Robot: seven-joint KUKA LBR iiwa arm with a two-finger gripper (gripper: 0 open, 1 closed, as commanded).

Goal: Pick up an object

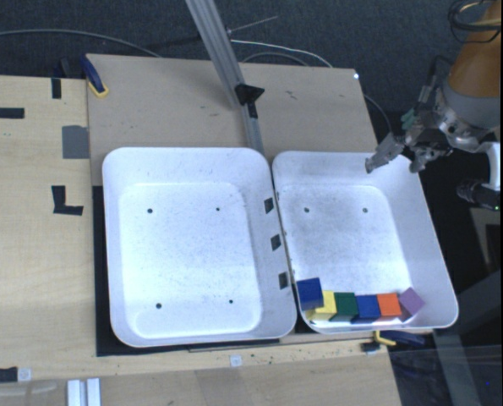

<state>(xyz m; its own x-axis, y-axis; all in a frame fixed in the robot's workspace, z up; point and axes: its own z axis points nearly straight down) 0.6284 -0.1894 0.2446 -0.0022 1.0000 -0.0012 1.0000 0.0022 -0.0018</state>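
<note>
Along the near wall of the right bin (344, 235) lies a row of small blocks: a blue block (308, 291), a yellow one (324, 309), a green one (345, 304), a second blue one (368, 307), an orange one (389, 304) and a purple one (411, 300). My gripper (395, 162) hangs over the far right corner of that bin, well away from the blocks. It is open, and nothing sits between its fingers.
The left bin (183, 244) sits beside the right one. A slanted metal pole (217, 41) rises behind the bins, with cables on the dark floor. A blue and yellow clamp (95, 76) lies at the bench's far left corner.
</note>
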